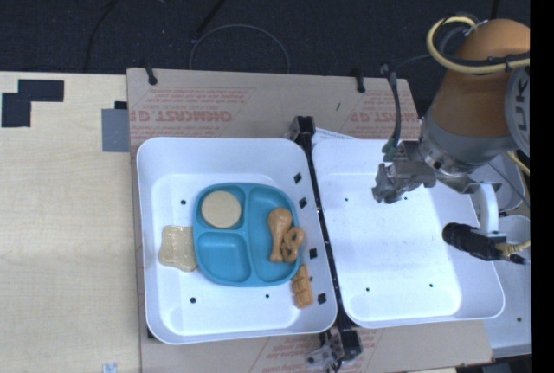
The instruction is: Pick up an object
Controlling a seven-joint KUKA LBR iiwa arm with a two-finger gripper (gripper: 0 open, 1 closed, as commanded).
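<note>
A blue compartment tray (227,263) lies in the left bin (164,163). A round tan disc (221,209) rests in the tray's upper left compartment. A tan pretzel-like piece (284,234) lies in its right compartment. A pale bread-like piece (177,247) sits on the bin floor left of the tray, and a small tan piece (301,286) lies below the tray's right corner. My gripper (391,186) hangs over the upper middle of the right bin (415,293), well to the right of all these objects.
A black divider (316,215) runs between the two bins. A dark cylindrical part (472,241) of the arm reaches over the right bin's right side. Cardboard (225,107) lies under the bins. The wooden bench top (61,233) extends to the left.
</note>
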